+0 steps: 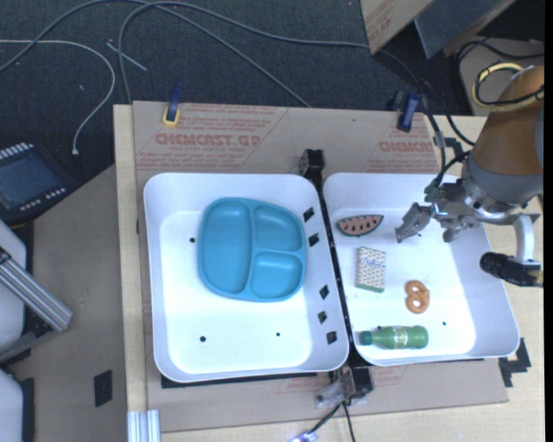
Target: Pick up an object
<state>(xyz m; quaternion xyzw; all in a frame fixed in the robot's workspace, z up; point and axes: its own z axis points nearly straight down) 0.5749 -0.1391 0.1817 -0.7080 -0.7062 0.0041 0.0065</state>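
The right bin point(484, 332) holds a watermelon slice point(359, 225) at its back left. A small patterned box point(371, 268) lies below it, a pretzel point(417, 296) to the right of the box, and a green bottle point(395, 337) on its side near the front wall. My gripper point(430, 226) hangs over the back of this bin, right of the watermelon slice and apart from it. Its fingers point(409, 228) are open, with nothing between them.
A blue divided plate point(251, 249) rests in the left bin point(173, 285). A black divider point(324, 259) with clips runs between the two bins. Cables and a cardboard box point(389, 22) lie beyond the bench's back edge.
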